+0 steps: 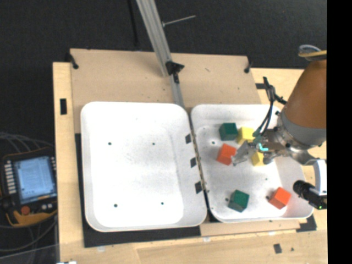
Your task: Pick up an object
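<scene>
A handheld control screen (30,183) glowed off the bench's left edge, on the dark floor among cables. On the bench (63,120) lay two shallow white bins side by side. The left bin (135,164) showed only a few dark specks on its floor. A slim metal pole (157,29) ran down at a slant from the top of the scene and ended at the bench's far edge, just above the seam between the bins.

In the right bin (212,117), nearest the seam, an orange block (225,154) sat about midway along the bin's left side. Behind it, toward the far edge, stood a green block (228,131), and just beside that a yellow block (245,135). A second green block (238,200) rested near the bin's near edge. The gripper (248,154) hung low over the middle of the bin, between the orange block and another yellow block (257,158), with cables trailing up to the grey and orange arm (308,100) at the right. One finger (240,155) pointed toward the orange block; from where I stood I could not tell how far the jaws were parted or whether they held anything. A second orange block (279,197) lay toward the bin's near right corner.
</scene>
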`<action>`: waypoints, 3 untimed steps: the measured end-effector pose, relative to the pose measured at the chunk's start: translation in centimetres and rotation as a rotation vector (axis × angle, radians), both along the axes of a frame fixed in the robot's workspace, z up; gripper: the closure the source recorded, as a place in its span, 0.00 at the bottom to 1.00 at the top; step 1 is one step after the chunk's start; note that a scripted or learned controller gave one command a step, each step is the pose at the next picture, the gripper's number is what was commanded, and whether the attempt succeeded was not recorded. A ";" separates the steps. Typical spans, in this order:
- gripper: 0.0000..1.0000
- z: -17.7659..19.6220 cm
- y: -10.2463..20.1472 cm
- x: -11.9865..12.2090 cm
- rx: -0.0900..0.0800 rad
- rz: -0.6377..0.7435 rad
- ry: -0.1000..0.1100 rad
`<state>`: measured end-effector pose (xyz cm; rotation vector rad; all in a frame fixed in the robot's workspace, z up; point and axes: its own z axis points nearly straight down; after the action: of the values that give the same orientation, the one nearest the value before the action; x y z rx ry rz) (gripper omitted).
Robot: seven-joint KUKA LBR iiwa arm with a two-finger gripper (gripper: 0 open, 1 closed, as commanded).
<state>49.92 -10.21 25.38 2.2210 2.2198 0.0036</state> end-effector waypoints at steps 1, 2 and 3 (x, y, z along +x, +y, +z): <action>0.00 -5.1 -1.1 0.4 -0.002 -0.001 0.007; 0.00 -10.9 -0.3 0.0 -0.001 -0.001 0.008; 0.00 -15.7 -0.6 0.1 -0.003 -0.002 0.000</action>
<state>50.03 -10.77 9.71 2.2211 2.2164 0.0001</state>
